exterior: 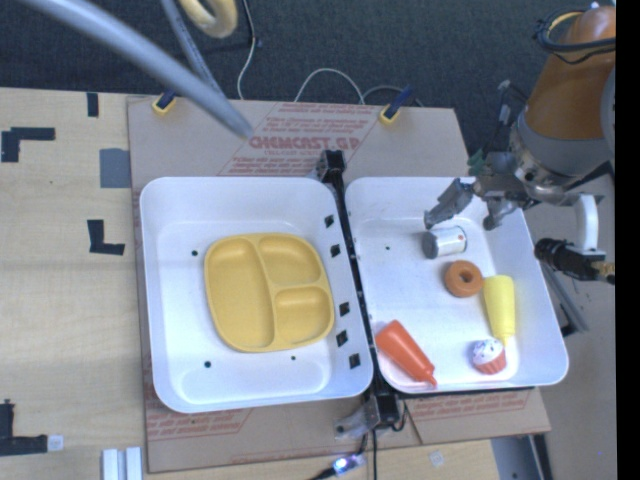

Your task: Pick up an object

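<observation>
Approach step: the pincer (466, 208), spread open and holding nothing, hangs at one o'clock of the can (444, 240); next, centre over it, descend, close.

arm (575, 78) cut off at right edge

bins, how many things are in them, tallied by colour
Yellow: 2, divided yellow plastic plate, yellow plastic bottle
Orange: 1, orange plastic cone
Brown: 1, brown ring doughnut
Silver: 1, small silver can
White and red: 1, small cup-shaped toy
Total: 6
</observation>
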Available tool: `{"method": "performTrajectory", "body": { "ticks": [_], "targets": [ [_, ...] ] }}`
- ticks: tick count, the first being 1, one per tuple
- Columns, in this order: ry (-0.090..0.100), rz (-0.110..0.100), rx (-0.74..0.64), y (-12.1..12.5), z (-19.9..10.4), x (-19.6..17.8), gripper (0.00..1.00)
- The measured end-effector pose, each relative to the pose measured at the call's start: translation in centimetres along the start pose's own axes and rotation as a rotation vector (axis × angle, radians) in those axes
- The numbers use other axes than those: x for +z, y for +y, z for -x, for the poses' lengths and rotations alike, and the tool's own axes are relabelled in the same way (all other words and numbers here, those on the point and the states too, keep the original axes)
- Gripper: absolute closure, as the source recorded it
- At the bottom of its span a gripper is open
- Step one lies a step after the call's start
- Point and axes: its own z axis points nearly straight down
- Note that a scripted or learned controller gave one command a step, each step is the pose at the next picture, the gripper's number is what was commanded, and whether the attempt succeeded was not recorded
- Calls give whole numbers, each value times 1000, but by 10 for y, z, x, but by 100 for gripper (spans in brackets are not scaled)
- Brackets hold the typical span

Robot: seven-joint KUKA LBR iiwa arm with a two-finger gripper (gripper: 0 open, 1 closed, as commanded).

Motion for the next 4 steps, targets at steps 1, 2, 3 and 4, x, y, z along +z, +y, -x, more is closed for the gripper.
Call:
{"method": "performTrajectory", "body": {
  "ticks": [1, 2, 3, 4],
  "targets": [
    [-1, 10, -3, 2, 0, -6, 0],
    [-1, 6, -1, 2, 10, 49, 0],
    [-1, 4, -2, 5, 10, 113, 0],
    [0, 5, -3, -5, 5, 166, 0]
  ]
}}
